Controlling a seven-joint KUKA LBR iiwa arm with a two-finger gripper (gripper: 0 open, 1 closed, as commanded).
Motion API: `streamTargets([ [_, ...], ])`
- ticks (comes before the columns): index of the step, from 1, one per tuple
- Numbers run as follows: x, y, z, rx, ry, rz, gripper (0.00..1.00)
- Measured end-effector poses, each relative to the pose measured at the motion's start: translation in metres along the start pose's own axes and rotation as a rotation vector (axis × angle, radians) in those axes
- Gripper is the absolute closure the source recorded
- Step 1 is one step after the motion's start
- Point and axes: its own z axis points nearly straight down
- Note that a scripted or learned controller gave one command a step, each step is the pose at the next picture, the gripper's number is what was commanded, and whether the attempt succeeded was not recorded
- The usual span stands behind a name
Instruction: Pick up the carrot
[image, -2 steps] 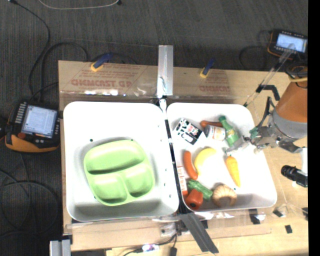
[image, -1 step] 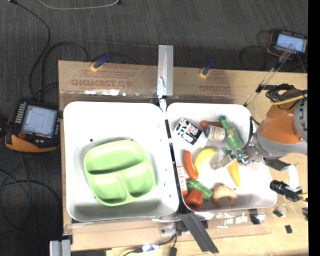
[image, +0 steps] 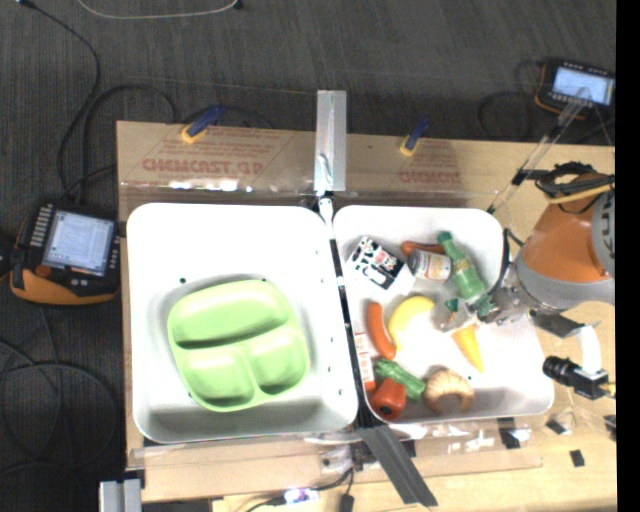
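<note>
I can't tell my pincer's (image: 468, 318) state; right of centre, crowding the carrot (image: 469, 347), it may grab the banana (image: 410, 318).

Claw (image: 470, 315) sits low in the right bin (image: 500, 400), right by the carrot (image: 468, 346) and banana (image: 408, 318).

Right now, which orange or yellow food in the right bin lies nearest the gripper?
The small yellow-orange cone, directly below the gripper. The yellow banana sits further left, and the orange-red sausage further still.
</note>
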Motion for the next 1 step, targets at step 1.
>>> streamTargets([
  [1, 0.0351, 0.0176, -0.081, 0.014, 0.004, 0.018, 1.0],
])
